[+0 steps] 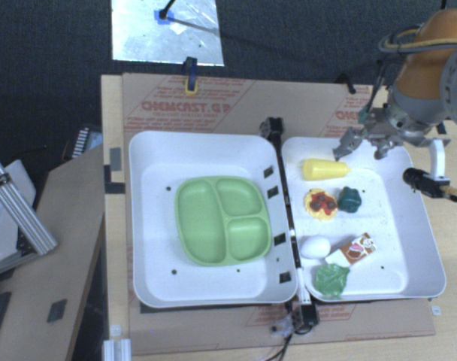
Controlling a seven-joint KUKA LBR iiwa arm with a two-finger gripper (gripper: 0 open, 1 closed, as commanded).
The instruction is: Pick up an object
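Note:
My gripper (361,149) hangs open above the far edge of the right bin (409,232), with nothing between its fingers. Just below and left of it lies a yellow corn-like piece (323,169). Nearer the middle of that bin sit a small pizza-like disc with red spots (321,203) and a dark green piece (350,199). Toward the front lie a white egg (314,247), a small red and white packet (356,250) and a green leafy piece (331,279).
The left bin (153,201) holds a green divided plate (221,219). A black divider strip (281,201) runs between the two bins. Cardboard lies under both bins, and a shiny metal sheet (167,21) lies beyond the bench.

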